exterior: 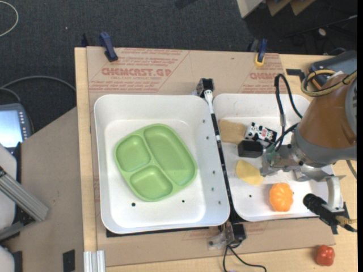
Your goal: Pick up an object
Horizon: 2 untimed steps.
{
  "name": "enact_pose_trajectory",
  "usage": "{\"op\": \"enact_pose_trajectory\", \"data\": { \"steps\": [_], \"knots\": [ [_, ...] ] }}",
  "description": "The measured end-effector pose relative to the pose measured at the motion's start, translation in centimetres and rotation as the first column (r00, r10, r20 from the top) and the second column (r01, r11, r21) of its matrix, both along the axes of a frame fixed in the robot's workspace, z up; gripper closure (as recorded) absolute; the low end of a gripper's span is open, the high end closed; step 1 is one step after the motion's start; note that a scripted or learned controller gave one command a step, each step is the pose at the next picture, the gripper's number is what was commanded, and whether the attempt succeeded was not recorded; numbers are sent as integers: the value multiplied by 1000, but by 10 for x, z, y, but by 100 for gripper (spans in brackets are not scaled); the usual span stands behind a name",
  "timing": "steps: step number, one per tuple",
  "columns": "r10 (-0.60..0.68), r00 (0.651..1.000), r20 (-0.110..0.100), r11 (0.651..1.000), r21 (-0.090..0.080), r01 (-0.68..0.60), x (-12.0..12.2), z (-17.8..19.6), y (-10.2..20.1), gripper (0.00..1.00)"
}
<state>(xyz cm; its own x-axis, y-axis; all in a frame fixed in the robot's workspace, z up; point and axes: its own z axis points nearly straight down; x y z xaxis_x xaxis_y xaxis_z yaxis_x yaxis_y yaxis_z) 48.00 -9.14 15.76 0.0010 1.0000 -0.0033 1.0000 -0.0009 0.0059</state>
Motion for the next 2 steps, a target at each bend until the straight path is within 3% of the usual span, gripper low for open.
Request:
{"op": "enact_pose_trajectory", "data": {
  "steps": [1, 2],
  "knots": [
    [8, 1000, 8, 1000, 4, -8, 1, 117, 44, 100],
    [3, 1000, -2, 1000, 2, -3, 0, 121, 41, 100]
  ]
}}
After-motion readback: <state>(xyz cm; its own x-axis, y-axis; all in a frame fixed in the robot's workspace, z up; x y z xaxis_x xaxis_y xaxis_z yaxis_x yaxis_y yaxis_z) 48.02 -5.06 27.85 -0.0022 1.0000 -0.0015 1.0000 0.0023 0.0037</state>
